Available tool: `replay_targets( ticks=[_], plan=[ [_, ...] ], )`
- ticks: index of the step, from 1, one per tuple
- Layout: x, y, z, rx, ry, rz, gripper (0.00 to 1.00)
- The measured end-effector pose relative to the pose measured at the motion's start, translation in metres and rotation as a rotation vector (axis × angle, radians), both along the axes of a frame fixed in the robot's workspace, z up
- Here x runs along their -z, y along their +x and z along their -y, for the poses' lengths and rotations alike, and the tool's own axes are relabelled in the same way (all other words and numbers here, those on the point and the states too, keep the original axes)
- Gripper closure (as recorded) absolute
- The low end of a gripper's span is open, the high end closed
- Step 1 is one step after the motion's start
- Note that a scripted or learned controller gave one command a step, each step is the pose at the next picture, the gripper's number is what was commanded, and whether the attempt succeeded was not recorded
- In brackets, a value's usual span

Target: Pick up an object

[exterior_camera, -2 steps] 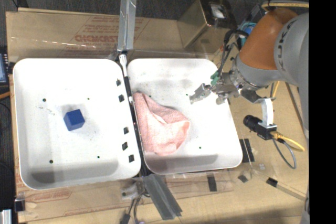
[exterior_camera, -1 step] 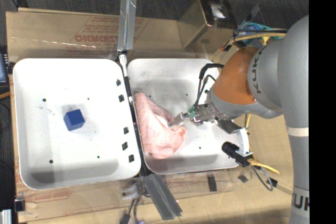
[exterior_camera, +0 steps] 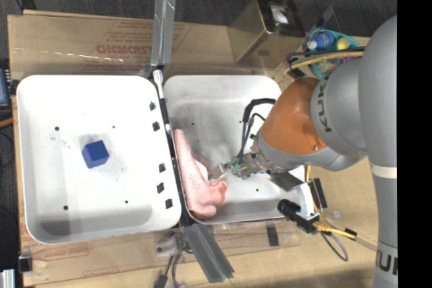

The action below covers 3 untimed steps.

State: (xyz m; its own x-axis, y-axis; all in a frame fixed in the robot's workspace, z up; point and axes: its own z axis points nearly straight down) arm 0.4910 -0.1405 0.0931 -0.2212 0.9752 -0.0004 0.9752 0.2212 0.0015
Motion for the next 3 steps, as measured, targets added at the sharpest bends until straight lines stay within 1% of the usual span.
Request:
replay_targets(
  ticks=[1, 2, 3],
  plan=[
    [-0.001, 0.043, -0.04, 0.004, -0.003, 0.001, 0.0],
    [-0.01, 0.042, -0.04, 0.002, -0.001, -0.003, 1.0],
    [-0.099, 0.02, -0.096, 0.119, 0.0, -0.003, 1.0]
  ],
)
